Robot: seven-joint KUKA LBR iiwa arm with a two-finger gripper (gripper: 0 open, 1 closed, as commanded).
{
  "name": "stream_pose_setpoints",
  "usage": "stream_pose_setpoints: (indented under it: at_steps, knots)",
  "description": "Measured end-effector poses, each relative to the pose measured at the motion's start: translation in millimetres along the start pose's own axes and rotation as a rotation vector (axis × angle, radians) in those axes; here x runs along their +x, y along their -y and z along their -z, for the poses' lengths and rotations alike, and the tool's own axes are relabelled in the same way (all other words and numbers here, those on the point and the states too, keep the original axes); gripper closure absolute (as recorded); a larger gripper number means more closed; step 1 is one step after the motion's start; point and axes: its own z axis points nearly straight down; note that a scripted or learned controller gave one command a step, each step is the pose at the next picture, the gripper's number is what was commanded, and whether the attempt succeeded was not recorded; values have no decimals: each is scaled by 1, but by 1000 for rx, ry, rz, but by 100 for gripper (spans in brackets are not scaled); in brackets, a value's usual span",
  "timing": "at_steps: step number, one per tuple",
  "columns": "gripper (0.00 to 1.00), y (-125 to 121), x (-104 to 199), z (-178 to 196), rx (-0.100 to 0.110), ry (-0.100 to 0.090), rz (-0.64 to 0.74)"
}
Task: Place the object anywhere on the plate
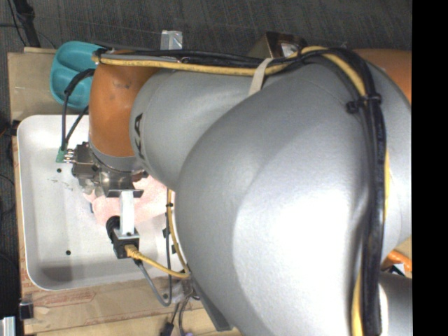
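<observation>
Background: dark grey carpeted floor [210,5] lies beyond the far edge of the white bin.
Worktop: the pale wooden worktop [56,296] carries the white bin; a strip of it shows along the bin's near rim and another past its far rim.
White bin: the white bin [42,215] is shallow with rounded corners; its left half lies bare apart from a small dark speck [68,252] on the bin floor.
Arm: the grey arm [280,187] reaches over the bin from the bin's right side and hides everything on that side.
Orange band: the orange band [112,110] sits above the wrist, over the bin's far rim.
Pincer: the pincer [96,180] points down inside the bin, over the plate's left edge; cannot tell whether it is wide, narrow or holding anything.
Plate: the pink plate [105,203] lies on the bin floor, mostly covered by the wrist.
Object: position cannot be told; the wrist covers that part of the bin.
Teal item: a rounded teal item [70,68] rests outside the bin, just beyond the bin's far left corner.
</observation>
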Motion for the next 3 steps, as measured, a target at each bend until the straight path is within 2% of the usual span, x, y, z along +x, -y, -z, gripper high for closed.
stream_pose_setpoints:
  at_steps: [1, 2, 3]
  knots:
    - [100, -63, -41, 15, -9, -2, 39]
    - [100, -32, 15, -106, -5, -2, -109]
    - [100, 18, 9, -74, -6, -1, 209]
